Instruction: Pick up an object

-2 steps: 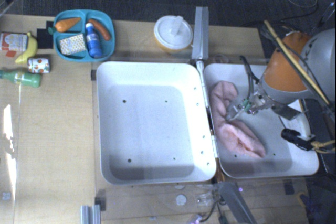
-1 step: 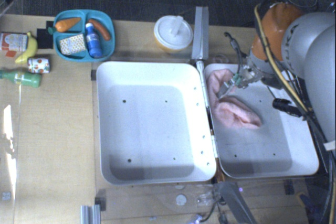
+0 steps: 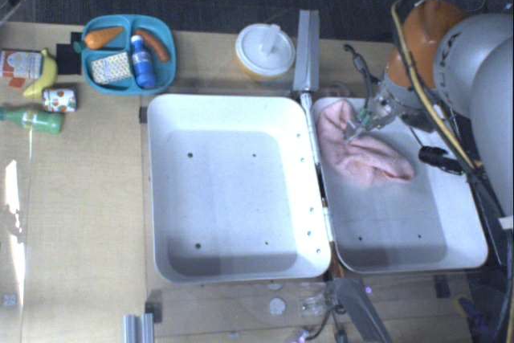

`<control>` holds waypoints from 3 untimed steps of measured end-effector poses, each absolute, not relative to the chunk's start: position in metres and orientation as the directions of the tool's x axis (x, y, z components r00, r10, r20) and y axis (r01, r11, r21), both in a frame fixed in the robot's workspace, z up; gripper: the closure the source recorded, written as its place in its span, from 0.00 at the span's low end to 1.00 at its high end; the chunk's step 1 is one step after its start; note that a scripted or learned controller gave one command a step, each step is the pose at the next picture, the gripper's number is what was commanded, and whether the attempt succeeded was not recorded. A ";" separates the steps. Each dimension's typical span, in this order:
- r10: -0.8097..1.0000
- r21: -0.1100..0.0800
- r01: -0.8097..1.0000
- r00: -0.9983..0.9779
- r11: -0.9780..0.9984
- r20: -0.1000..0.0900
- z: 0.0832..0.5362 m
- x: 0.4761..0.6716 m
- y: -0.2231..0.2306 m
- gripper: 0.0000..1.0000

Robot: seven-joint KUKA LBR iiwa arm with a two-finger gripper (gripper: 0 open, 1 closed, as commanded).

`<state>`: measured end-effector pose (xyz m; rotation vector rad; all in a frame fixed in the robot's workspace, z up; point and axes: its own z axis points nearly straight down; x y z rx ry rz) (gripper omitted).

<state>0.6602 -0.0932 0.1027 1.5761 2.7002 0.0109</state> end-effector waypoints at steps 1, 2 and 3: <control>0.674 0.004 0.674 -0.739 0.739 -0.007 0.150 0.670 -0.116 1.00; 0.754 0.004 0.754 -0.657 0.657 -0.004 0.185 0.662 -0.063 1.00; 0.712 0.004 0.712 -0.702 0.702 -0.006 0.186 0.667 -0.076 1.00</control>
